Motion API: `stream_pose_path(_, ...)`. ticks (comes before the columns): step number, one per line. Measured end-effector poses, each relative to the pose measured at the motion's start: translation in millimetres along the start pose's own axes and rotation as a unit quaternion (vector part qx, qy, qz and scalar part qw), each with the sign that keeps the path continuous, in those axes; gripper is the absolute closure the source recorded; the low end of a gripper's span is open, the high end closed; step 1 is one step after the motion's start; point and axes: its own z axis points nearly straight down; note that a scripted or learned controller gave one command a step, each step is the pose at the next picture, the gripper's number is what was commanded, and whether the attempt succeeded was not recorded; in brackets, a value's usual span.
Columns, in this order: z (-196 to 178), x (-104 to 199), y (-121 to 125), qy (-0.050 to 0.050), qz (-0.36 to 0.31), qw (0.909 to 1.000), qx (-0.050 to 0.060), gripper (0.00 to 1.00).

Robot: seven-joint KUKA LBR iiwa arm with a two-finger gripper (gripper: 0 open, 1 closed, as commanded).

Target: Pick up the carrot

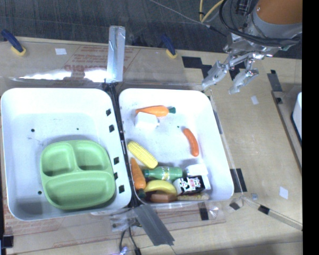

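Observation:
The carrot, orange with a green tip, lies on its side near the back of the right bin, beside a small white block. My gripper hangs above the bench just beyond the right bin's back right corner, up and to the right of the carrot. Its two fingers are spread open and hold nothing.
The right bin also holds a reddish sausage, a corn cob, an orange piece, a green bottle, a banana and a small carton. A green divided plate sits in the left bin.

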Motion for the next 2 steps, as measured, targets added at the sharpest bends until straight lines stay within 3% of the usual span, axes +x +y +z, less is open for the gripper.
stream_pose_path(1,-78.1,3.8,19.6,0.000,-0.200,0.9798,0.001,0.00)
stream_pose_path(2,-56.3,-3.5,5.0,-0.001,-0.351,0.9364,-0.002,0.00)
